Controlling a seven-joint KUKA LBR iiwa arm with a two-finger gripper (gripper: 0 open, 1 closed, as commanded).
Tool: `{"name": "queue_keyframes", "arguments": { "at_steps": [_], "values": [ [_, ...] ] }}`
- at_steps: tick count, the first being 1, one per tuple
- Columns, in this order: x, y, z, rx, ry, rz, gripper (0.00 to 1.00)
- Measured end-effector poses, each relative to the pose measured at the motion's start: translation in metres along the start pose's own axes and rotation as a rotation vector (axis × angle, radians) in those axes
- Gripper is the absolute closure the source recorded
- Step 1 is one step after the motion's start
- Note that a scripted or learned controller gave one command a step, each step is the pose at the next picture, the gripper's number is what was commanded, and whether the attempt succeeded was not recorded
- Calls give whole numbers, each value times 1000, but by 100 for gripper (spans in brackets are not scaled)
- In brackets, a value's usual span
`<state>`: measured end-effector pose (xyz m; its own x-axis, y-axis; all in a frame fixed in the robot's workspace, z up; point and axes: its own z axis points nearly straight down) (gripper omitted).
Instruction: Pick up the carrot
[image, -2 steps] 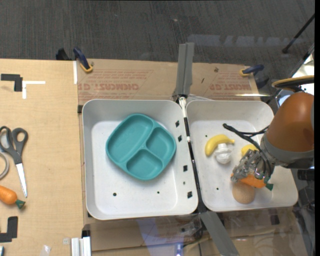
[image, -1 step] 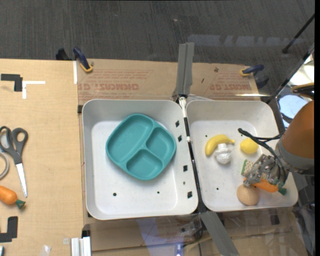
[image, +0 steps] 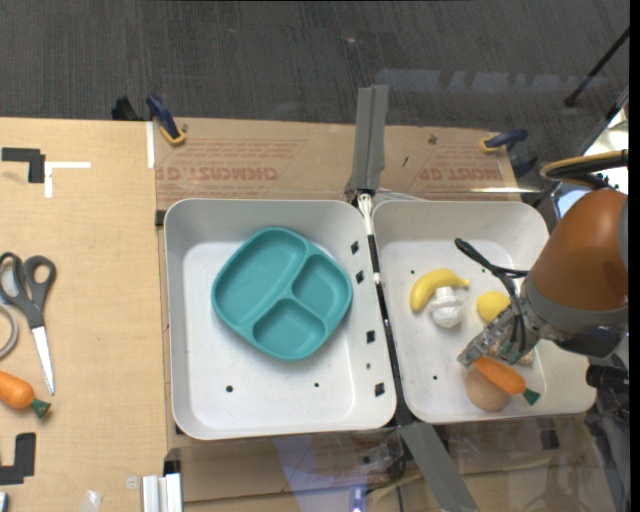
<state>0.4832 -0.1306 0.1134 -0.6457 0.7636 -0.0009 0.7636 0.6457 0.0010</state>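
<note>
**Carrot grab in the right bin: lining it up properly**

Camera view: the carrot (image: 499, 377) lies in the right bin (image: 420, 400), near its front right corner, orange body running up-left to down-right with the green tip toward the bin's edge. It's touching, or partly lying on, a tan roundish thing (image: 487, 396) just in front of it. The gripper (image: 492, 343) hangs right above the carrot's thick end, pretty much at it. We honestly can't tell how the jaws stand; the wrist and wiring crowd that spot.

So to do this step well, we reckon the jaws should straddle the carrot across its width, not along it, and close around the thick middle so it doesn't squirt out. Main risk is nudging the tan thing and rolling the carrot off. The banana (image: 436, 286), a white lump (image: 446, 313) and a yellow piece (image: 492, 304) sit further back, out of the way.

There's another carrot-looking thing (image: 15, 391) on the table at far left, by the scissors (image: 30, 310).
</note>
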Motion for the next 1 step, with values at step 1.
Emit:
{"name": "queue_keyframes", "arguments": {
  "at_steps": [1],
  "values": [
    [53,53,-78,1,0,110,100]
  ]
}}
